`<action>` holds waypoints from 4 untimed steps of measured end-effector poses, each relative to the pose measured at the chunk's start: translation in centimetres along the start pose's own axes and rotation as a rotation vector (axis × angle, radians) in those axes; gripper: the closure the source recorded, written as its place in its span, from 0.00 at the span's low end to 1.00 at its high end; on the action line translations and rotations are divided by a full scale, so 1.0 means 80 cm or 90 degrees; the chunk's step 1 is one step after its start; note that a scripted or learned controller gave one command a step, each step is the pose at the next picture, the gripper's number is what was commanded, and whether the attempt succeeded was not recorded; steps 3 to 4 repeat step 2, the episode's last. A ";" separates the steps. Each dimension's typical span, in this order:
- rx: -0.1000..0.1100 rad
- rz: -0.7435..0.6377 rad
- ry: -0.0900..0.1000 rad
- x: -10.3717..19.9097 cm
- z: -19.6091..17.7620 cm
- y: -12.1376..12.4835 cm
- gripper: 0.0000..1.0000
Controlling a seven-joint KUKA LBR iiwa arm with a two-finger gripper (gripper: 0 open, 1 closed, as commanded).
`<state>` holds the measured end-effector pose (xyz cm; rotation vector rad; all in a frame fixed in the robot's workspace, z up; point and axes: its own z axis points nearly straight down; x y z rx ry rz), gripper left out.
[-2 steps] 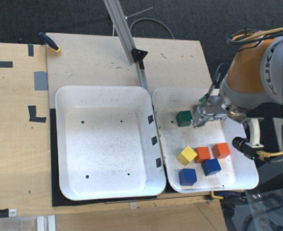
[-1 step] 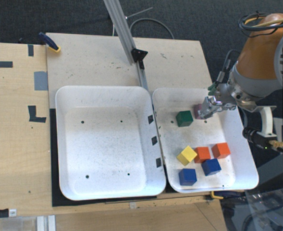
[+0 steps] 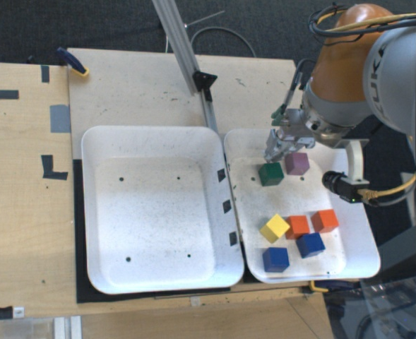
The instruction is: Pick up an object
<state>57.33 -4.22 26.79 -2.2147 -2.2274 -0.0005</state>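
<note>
Gripper (image 3: 280, 149): I see it low over the upper part of the right bin (image 3: 356, 263), hanging from the grey arm (image 3: 363, 62) with its orange band. Whether it is apart or together I cannot tell; the tips blur into the blocks beneath them, and I see nothing clamped.

Left bin (image 3: 94, 189): well off to the left of the gripper, bare white floor.

Green cube (image 3: 270, 174): nearest candidate, as I judge it. It sits just below and slightly left of the tips in this view, touching or almost touching them. No long axis to speak of; it lies slightly turned against the bin wall.

Purple cube (image 3: 296, 164): just beside the tips on the right, close against the green one.

Cluster well below the gripper: yellow cube (image 3: 275, 227), small orange cube (image 3: 299, 225), second orange cube (image 3: 325, 220), blue cube (image 3: 310, 245), second blue cube (image 3: 275, 259).

Hard to make out: height of the tips above the green cube, and the purple cube's upper edge behind the gripper body.
</note>
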 end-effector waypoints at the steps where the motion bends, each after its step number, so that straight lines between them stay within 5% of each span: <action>1: 0.001 0.000 0.000 0.069 0.009 0.016 1.00; 2: 0.001 0.000 0.000 0.131 0.029 0.036 1.00; 4: 0.001 0.000 0.000 0.131 0.029 0.036 1.00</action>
